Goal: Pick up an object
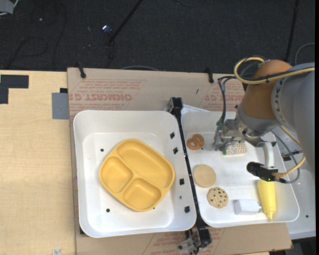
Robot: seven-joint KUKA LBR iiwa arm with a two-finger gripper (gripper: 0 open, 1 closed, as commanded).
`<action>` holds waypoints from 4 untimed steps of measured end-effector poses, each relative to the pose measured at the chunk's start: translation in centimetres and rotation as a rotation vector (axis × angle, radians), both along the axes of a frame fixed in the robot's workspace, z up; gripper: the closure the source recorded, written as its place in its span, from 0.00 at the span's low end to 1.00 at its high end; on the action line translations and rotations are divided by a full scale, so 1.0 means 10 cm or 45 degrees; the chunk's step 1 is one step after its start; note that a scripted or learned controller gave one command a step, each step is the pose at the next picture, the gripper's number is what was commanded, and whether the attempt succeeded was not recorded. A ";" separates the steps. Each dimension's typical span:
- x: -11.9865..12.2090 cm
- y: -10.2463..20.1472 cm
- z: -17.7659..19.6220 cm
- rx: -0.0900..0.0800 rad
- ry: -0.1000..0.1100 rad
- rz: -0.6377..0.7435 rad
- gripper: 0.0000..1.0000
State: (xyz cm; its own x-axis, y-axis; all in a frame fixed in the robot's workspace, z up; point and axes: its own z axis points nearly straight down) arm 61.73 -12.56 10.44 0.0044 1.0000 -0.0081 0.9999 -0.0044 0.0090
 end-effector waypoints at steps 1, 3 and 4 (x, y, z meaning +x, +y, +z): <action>0.11 -0.02 0.51 0.010 0.008 0.007 1.00; 0.11 -0.16 1.56 0.009 0.008 0.008 1.00; 0.13 0.40 1.60 0.013 0.015 0.012 1.00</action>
State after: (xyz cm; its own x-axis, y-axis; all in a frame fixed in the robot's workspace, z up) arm 62.98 -8.54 26.40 -0.0047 1.0000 0.0018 1.0000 0.0047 -0.0026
